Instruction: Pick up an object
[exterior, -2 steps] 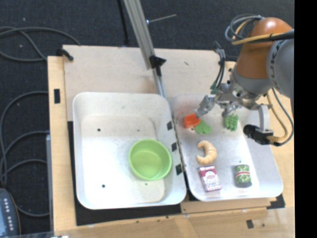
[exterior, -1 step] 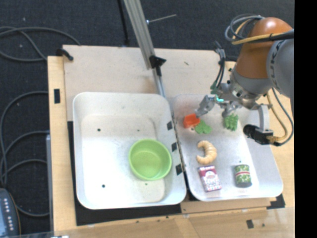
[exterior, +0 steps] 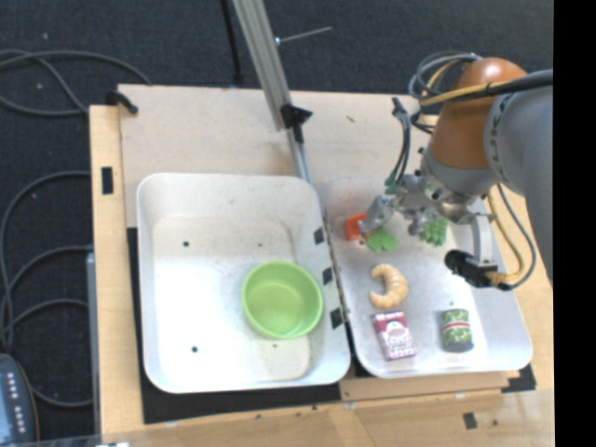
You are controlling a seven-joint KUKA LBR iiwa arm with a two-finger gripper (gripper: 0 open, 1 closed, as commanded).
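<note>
End effector [exterior: 380, 220] low in right bin [exterior: 507, 319] (grip state indeterminate); green piece [exterior: 381, 242] just below, croissant [exterior: 389, 285] nearby.

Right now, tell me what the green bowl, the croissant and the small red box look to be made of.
Green bowl: likely plastic, one even lime colour, smooth, soft sheen.
Croissant: probably a moulded plastic toy, with even tan segments and a slight gloss; real pastry can't be ruled out.
Small red box: looks like printed card, with flat faces and a label; too small to be sure.
</note>
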